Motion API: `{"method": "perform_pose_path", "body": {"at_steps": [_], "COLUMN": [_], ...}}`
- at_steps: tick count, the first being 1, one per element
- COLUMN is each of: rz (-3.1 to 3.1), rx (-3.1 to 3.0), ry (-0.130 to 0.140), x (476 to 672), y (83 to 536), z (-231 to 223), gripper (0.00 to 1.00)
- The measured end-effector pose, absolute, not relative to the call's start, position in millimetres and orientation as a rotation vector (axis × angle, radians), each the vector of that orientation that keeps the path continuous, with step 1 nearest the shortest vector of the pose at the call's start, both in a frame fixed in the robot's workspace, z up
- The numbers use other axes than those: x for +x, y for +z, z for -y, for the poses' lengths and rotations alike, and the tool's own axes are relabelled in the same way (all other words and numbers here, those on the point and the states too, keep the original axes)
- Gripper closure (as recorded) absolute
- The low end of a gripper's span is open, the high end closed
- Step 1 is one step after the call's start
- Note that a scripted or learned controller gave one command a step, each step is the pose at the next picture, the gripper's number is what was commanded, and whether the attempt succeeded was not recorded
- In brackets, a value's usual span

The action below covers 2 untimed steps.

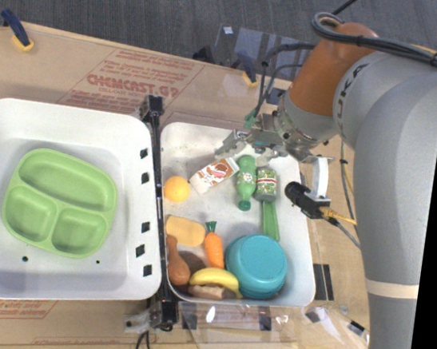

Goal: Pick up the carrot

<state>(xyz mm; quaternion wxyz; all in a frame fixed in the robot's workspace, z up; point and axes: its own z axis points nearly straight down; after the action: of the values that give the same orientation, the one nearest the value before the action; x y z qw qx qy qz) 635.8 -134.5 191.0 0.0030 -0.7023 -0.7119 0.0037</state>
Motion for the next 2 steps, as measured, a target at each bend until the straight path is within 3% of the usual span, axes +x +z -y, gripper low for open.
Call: {"method": "perform_pose_path", "body": {"at_steps": [1, 2], "rz": [2.206, 1.824], "rx": [-2.223, -2.545], "ry": [0.013, 0.004], "x": [567.5, 508.8], "y": [90, 92], "z": [119, 98], "gripper": [0.00, 0.00]}}
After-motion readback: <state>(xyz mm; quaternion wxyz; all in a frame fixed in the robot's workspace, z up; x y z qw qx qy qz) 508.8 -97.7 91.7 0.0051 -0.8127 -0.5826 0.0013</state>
